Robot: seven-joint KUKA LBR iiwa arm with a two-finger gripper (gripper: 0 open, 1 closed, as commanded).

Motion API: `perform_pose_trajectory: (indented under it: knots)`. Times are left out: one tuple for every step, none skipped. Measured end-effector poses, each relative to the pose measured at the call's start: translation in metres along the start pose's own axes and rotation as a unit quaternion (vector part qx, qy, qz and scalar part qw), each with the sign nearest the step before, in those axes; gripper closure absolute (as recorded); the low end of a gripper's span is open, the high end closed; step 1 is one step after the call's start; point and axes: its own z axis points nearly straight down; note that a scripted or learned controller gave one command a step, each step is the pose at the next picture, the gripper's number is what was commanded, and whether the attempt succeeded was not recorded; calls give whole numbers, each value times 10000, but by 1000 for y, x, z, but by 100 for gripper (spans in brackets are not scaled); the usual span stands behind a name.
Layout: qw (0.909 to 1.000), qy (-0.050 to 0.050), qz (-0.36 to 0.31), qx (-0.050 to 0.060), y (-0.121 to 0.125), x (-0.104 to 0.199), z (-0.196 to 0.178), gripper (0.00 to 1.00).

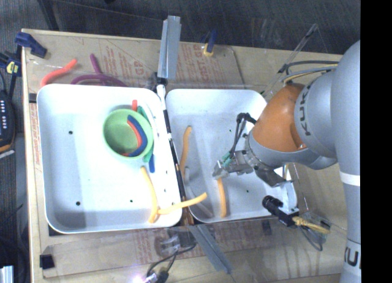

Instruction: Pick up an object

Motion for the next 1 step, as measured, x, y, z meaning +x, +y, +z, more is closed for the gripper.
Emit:
perform_pose_trajectory:
  knots:
    - [9974,32,714,5,42,2,-155,100]
